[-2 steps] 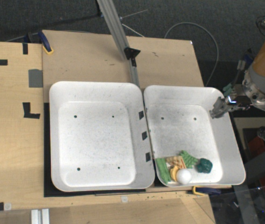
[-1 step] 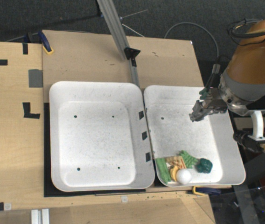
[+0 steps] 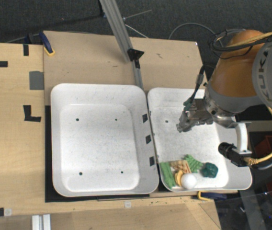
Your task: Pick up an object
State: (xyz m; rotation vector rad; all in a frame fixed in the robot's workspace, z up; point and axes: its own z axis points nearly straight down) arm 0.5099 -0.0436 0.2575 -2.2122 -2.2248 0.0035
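My gripper [image 3: 184, 125] hangs over the middle of the right bin [image 3: 174, 104], below the orange band of the arm. Nothing shows between its fingers. Near the front edge of that bin lies a small pile of objects: a white ball [image 3: 189, 180], a yellow piece [image 3: 178, 178], a tan piece [image 3: 176, 166], a green ridged piece [image 3: 192, 163] and a dark green round object [image 3: 209, 170]. The pile lies well in front of the gripper, apart from it.
The left bin [image 3: 97, 138] stands beside the right one, the two touching along a shared rim with black clips. A grey metal bar [image 3: 119, 25] slants in from the top toward the bins' junction. A black cable fitting [image 3: 232, 153] sticks out at the arm's right.
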